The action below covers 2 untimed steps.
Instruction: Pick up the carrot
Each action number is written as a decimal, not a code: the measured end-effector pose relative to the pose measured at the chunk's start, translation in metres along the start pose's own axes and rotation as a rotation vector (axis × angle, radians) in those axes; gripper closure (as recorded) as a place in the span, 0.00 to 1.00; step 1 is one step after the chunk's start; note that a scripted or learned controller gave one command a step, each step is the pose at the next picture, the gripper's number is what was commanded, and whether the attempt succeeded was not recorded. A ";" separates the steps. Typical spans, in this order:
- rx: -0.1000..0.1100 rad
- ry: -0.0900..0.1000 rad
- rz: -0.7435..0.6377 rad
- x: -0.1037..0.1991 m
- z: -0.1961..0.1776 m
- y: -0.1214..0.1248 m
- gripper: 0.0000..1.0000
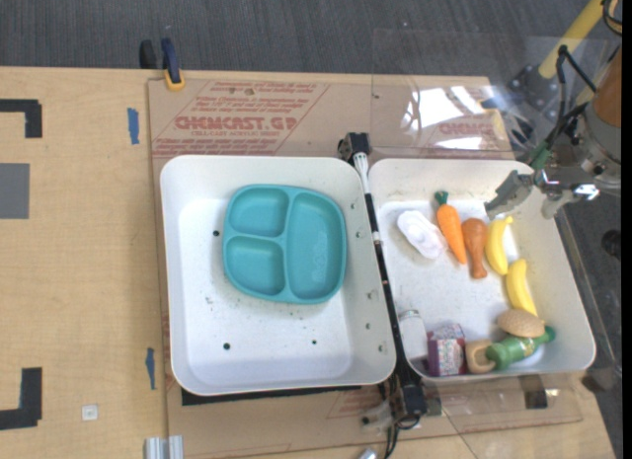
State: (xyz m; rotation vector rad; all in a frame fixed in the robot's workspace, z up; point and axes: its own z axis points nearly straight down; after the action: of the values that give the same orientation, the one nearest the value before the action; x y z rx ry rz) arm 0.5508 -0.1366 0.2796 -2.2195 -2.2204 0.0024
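We see the carrot (pixel 451 231) lying in the right bin (pixel 578 294), toward that bin's far edge, its green top pointing away from us. A white packet (pixel 422 234) rests just to its left and a brown drumstick-shaped piece (pixel 476 246) just to its right, with two yellow banana-like pieces (pixel 509 265) beyond. The jaws (pixel 539 189) hang over the bin's far right corner, spread apart with nothing between them, off to the carrot's right and nearer the far rim; the carrot lies apart from them. In the left bin (pixel 188 279) a teal divided plate (pixel 285 244) sits near the middle. Both bins rest on the tabletop (pixel 69 279).
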 end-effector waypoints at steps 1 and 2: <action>-0.007 -0.001 -0.316 0.025 0.180 0.036 0.00; -0.010 -0.004 -0.106 0.036 0.190 0.042 0.00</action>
State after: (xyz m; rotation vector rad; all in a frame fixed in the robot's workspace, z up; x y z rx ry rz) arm 0.5919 -0.1010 0.0891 -2.1049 -2.3428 -0.0048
